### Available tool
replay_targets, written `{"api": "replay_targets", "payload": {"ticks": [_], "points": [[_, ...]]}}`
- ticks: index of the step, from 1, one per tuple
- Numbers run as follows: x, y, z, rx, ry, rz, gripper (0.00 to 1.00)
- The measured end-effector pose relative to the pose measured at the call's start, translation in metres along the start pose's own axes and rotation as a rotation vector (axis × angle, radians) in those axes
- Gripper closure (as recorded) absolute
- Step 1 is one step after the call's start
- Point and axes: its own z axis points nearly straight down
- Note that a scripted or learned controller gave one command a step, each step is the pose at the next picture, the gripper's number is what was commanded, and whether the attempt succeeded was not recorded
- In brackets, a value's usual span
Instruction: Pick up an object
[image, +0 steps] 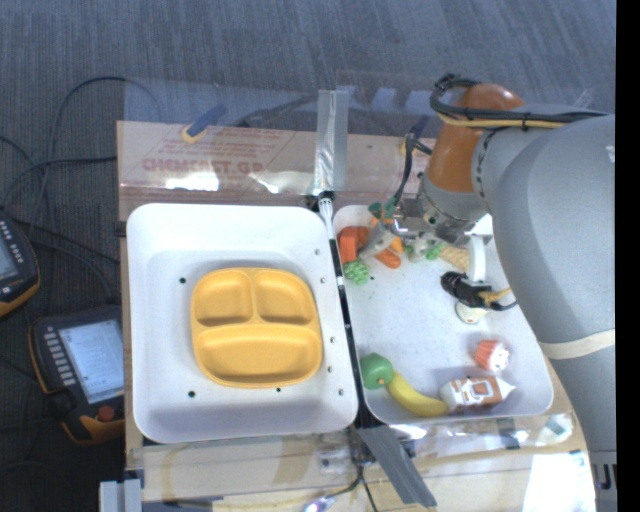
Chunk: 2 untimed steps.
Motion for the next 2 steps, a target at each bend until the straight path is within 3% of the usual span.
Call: {"api": "replay_targets", "payload": {"ticks": [1, 2], "points": [[-0.002, -0.001, -0.006, 0.007, -0.008, -0.004, 1.00], [0.059, 0.001, -0.092, 0.004, -0.004, 0.015, 1.00]]}}
